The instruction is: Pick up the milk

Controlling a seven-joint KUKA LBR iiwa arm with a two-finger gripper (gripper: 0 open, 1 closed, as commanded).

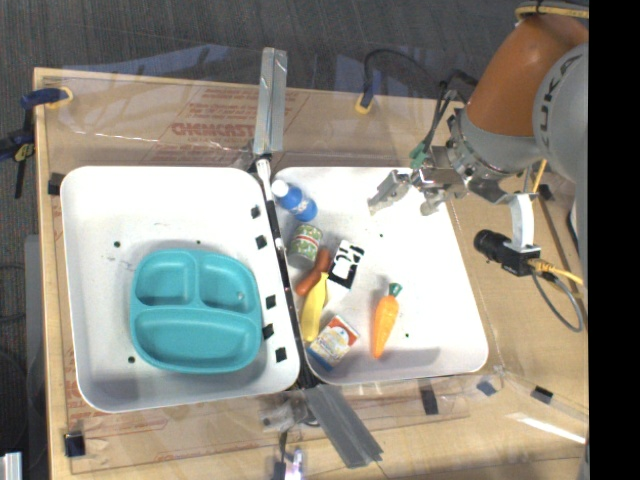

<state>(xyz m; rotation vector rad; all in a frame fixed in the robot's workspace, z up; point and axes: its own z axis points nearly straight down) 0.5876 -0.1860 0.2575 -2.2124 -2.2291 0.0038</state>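
The milk [293, 200], a small white bottle with a blue cap, lies in the right bin's [440, 298] far left corner, against the divider. My gripper [408, 196] hangs over the far side of the same bin, well to the right of the milk and apart from it. Its fingers [384, 194] stand open, with only white bin floor between them.
Near the milk sit a green can [306, 240], a black-and-white box [346, 263], a banana [313, 308], a small carton [333, 340] and a carrot [384, 320]. A teal divided plate [195, 310] lies in the left bin [90, 228].
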